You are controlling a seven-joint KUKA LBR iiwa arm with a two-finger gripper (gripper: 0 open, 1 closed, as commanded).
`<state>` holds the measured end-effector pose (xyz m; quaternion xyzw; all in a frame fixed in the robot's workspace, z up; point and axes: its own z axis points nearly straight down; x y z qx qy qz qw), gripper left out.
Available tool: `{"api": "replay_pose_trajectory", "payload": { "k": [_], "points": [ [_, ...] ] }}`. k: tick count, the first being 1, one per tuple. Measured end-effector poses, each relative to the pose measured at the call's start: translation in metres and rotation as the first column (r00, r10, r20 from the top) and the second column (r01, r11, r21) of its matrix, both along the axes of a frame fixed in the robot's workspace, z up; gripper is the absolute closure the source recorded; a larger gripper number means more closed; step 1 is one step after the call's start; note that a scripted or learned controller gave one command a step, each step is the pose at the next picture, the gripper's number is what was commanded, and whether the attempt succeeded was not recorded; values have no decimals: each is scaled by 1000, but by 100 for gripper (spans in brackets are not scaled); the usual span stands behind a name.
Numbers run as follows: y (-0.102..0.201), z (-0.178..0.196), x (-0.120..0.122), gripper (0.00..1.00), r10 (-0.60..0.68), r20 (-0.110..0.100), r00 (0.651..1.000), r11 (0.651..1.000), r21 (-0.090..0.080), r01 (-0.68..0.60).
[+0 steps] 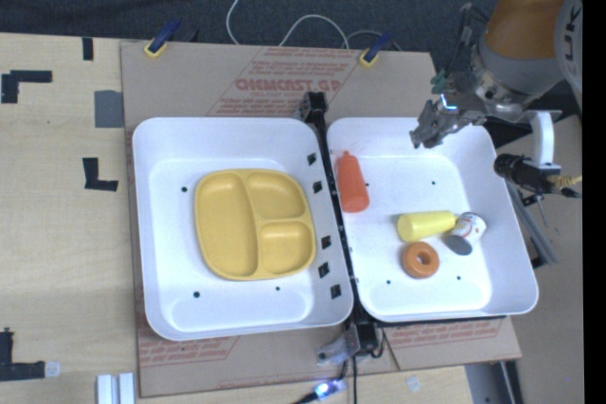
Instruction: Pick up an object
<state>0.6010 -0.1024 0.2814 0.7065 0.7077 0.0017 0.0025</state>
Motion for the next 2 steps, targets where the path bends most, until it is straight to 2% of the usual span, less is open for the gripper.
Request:
{"api": "replay_pose_trajectory", "payload": {
  "k": [2],
  "points": [
    [104, -21, 25, 100, 5, -8, 1000, 1000, 2, -5]
  ]
}}
